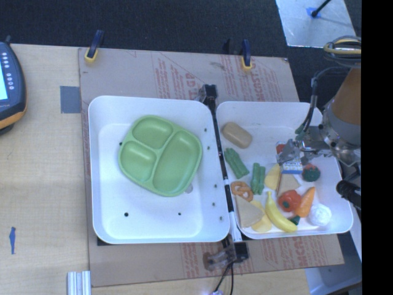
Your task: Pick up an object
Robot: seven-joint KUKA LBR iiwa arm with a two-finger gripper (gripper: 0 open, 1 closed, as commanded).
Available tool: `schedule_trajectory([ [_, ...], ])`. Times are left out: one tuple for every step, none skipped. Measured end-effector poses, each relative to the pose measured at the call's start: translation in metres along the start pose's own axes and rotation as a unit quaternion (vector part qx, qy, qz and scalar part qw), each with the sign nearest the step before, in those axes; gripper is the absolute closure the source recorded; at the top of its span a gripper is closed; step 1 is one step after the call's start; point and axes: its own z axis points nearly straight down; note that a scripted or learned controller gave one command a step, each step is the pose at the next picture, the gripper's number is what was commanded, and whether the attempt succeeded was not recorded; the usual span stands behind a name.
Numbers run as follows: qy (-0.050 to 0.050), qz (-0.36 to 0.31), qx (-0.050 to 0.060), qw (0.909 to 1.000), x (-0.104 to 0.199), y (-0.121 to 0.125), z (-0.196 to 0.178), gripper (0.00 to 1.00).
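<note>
Hovering near the right bin [270, 110]'s far edge, gripper [291, 157]'s finger state seems unclear.

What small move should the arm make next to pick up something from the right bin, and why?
Probably a short, straight descent. The pincer hangs over the right bin, just above a cluster of toy food: a red pepper, a banana and a green piece. Nothing visible sits between its fingers, so lowering onto the pile beneath seems the most sensible step.
</note>
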Motion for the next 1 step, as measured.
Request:
schedule_trajectory([
  [0.0, -0.005, 0.0, 1.0, 0.0654, 0.0246, -0.0102, 1.0],
])
